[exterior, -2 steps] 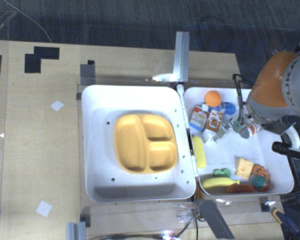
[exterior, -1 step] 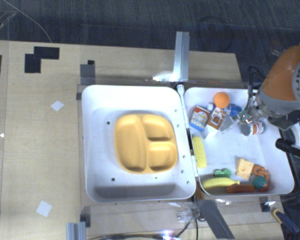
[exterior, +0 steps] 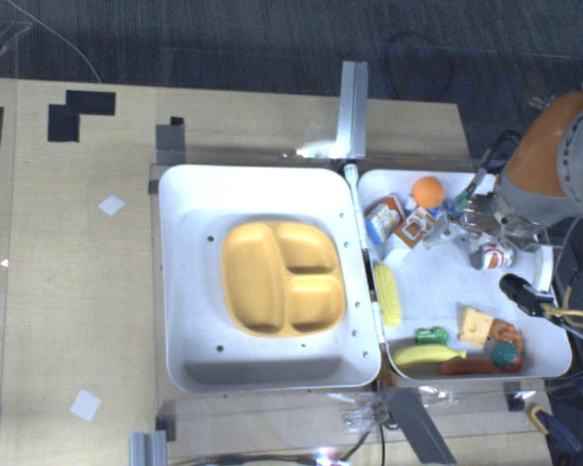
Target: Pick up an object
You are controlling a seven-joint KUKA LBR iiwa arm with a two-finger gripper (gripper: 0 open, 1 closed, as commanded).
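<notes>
Nearest to us, along the bottom edge of the right bin [exterior: 564, 362], we see a banana [exterior: 423, 355] lying flat, a small green piece [exterior: 430, 335] just above it and a red, sausage-like piece [exterior: 469, 366] touching its right end. Beside these sit a pale yellow wedge like cheese [exterior: 475, 327] and a cluster in orange and teal [exterior: 505, 345] — too small for us to name. A corn cob [exterior: 389, 294] lies lengthwise against the bin's left wall.

The left bin [exterior: 189, 260] holds a yellow divided tray [exterior: 280, 276], roughly centred, with one long compartment and two smaller ones.

Further back in the right bin we find a small red-and-white can [exterior: 494, 256] on its side, a blue-and-white packet [exterior: 381, 223], a brown-and-red carton [exterior: 415, 225] touching it, and an orange ball [exterior: 428, 192] near the far wall.

The gripper [exterior: 481, 219] hangs over the far right part of this bin, just above the can and to the right of the carton; whether its fingers are apart or together we cannot tell — the metal parts blur together. Behind it the arm [exterior: 554, 158] shows its orange band at the right edge. Both bins rest on the pale wooden desk [exterior: 68, 260].
</notes>
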